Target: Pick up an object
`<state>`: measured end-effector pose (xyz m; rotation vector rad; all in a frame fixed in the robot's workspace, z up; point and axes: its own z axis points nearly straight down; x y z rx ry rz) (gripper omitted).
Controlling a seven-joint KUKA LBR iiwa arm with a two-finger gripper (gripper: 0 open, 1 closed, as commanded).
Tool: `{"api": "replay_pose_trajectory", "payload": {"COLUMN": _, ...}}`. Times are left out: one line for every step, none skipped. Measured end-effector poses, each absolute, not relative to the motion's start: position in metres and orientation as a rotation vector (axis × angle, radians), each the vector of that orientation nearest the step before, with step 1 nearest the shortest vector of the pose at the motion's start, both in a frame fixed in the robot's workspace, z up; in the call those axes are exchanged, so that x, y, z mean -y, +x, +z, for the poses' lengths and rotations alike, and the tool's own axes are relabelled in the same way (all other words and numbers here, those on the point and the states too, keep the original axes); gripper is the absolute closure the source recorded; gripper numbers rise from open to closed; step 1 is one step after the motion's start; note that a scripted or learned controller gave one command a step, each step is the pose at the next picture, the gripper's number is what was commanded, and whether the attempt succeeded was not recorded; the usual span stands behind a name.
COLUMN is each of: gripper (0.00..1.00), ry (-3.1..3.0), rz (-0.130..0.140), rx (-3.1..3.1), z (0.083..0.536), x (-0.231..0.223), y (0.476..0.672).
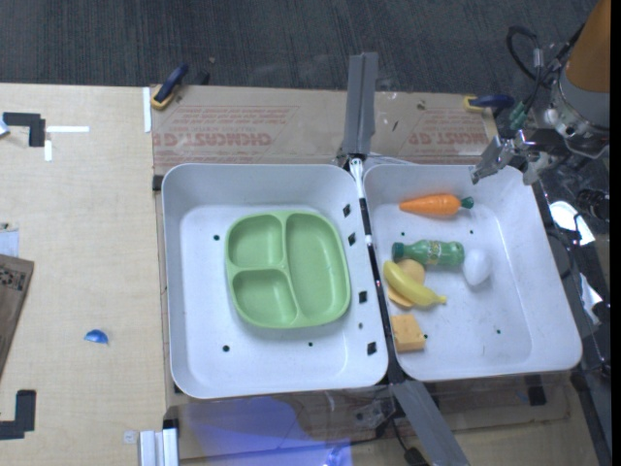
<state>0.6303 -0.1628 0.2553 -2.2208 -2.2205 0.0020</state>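
In the right bin (pixel 514 343) lie an orange carrot (pixel 432 204), a green bottle (pixel 429 252), a white egg-shaped object (pixel 476 266), a yellow banana (pixel 412 284) and a yellow-orange block (pixel 408 333). The carrot is nearest the far wall; the bottle, egg and banana cluster at the bin's left middle. My gripper (pixel 506 166) hangs over the far right corner of this bin, up and to the right of the carrot. Its fingers (pixel 484 167) stand open with nothing between them.
The left bin (pixel 194 338) holds a green divided plate (pixel 288 268). A grey post (pixel 361 105) rises behind the seam between the bins. Cardboard (pixel 243 129) lies behind the bins. Cables and the arm's body (pixel 582 115) crowd the right edge.
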Motion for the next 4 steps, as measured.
{"api": "replay_pose_trajectory", "payload": {"gripper": 0.0, "ry": -2.367, "rz": 0.003, "rx": 2.065, "z": 0.109, "x": 0.151, "y": 0.645}}
{"api": "replay_pose_trajectory", "payload": {"gripper": 0.0, "ry": -2.367, "rz": 0.002, "rx": 2.066, "z": 0.109, "x": 0.151, "y": 0.646}}
{"api": "replay_pose_trajectory", "payload": {"gripper": 0.0, "ry": -2.262, "rz": 0.002, "rx": 2.179, "z": 0.091, "x": 0.121, "y": 0.583}}
{"api": "replay_pose_trajectory", "payload": {"gripper": 1.0, "ry": -2.267, "rz": 0.003, "rx": 2.173, "z": 0.1, "x": 0.123, "y": 0.583}}
